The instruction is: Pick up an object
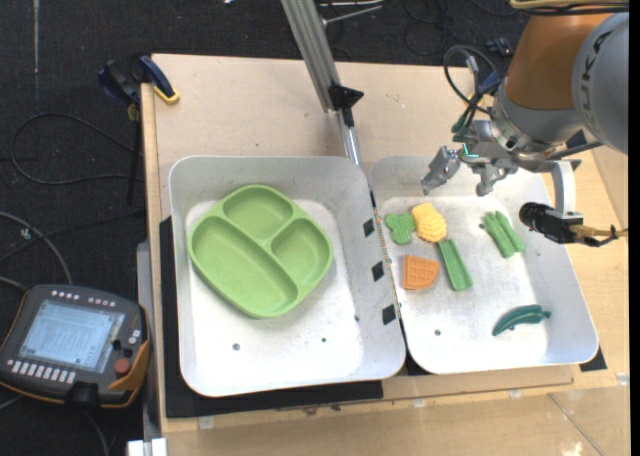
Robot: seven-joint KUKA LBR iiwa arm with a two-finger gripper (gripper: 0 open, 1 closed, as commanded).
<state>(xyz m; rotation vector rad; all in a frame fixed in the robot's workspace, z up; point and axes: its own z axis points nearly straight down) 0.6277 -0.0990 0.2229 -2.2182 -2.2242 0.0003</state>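
Above far edge of right shallow white bin (560, 344): two-finger gripper (462, 176), fingers spread, nothing btwn them. Below it: yellow toy corn cob (430, 223), orange waffle piece (421, 272).

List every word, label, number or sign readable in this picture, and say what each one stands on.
No text reads clearly.
Grey handheld control pendant with a lit screen: screen contents and button markings too small and blurred to read.
Grey robot arm with an orange band: dark marks at the picture's right edge, cut off, unreadable.
Green divided plastic plate, toy foods and white bins: no lettering visible.
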